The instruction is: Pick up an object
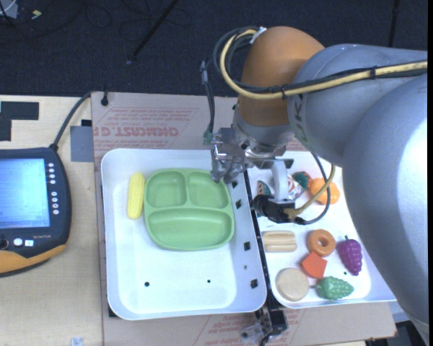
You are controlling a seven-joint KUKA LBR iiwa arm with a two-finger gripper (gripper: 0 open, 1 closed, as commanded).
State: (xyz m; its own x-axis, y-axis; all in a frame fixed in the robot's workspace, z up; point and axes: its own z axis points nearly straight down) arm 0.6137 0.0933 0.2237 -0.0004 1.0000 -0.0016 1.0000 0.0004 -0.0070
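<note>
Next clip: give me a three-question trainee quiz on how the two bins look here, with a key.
1. True or false: the yellow corn lies inside a compartment of the green divided plate.
2. Which bin holds the doughnut? A) left bin B) right bin C) neither
3. Fill in: the purple toy beside the doughnut is a bunch of ____.

Key
1. False; it lies on the left bin floor, beside the plate's left edge.
2. B
3. grapes
</note>
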